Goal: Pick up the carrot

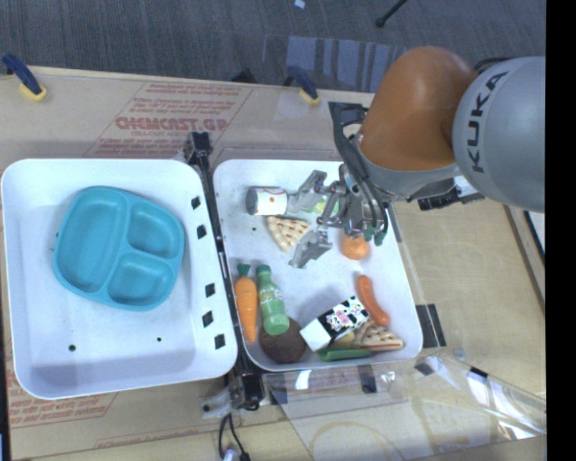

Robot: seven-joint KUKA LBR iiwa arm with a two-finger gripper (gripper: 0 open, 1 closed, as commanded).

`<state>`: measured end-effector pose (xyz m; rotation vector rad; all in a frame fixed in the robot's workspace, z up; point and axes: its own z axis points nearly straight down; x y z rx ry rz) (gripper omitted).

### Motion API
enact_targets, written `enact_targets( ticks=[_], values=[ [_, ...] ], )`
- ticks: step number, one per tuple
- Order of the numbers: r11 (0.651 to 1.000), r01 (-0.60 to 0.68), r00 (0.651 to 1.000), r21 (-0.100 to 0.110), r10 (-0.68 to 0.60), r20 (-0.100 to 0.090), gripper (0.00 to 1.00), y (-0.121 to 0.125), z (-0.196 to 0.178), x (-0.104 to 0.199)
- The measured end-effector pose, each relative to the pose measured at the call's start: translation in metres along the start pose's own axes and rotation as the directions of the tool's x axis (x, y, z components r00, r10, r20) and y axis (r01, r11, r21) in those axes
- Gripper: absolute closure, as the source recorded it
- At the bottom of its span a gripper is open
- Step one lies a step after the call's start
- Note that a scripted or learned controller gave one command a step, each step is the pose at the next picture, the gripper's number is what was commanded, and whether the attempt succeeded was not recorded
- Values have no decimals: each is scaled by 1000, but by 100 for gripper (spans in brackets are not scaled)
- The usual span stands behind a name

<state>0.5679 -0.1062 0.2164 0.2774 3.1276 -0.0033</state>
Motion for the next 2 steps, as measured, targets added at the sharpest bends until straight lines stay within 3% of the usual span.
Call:
enact_targets(
  ticks=[1, 2],
  values=[
    [996, -93, 996, -1, 93, -5, 0, 67, 25, 39],
    [1000, -16, 1000, 2, 16, -1, 0, 29, 24, -21]
  ],
)
